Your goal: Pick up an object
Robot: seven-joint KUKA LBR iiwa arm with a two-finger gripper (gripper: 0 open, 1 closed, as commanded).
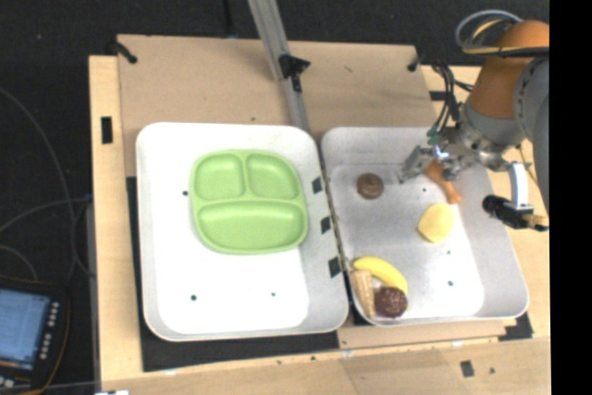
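Observation:
The right bin holds several small items. A brown round piece lies near its upper left, and a yellow lemon-like lump sits at the middle. A banana, a dark red ball and a tan piece crowd the near left corner. An orange carrot-like stick lies just below my gripper. The gripper hangs low over the bin's upper right, open, with nothing seen between its fingers.
The left bin carries a green divided plate. A slanted metal post rises from between the bins at the back. A black fitting sticks out over the right bin's right rim.

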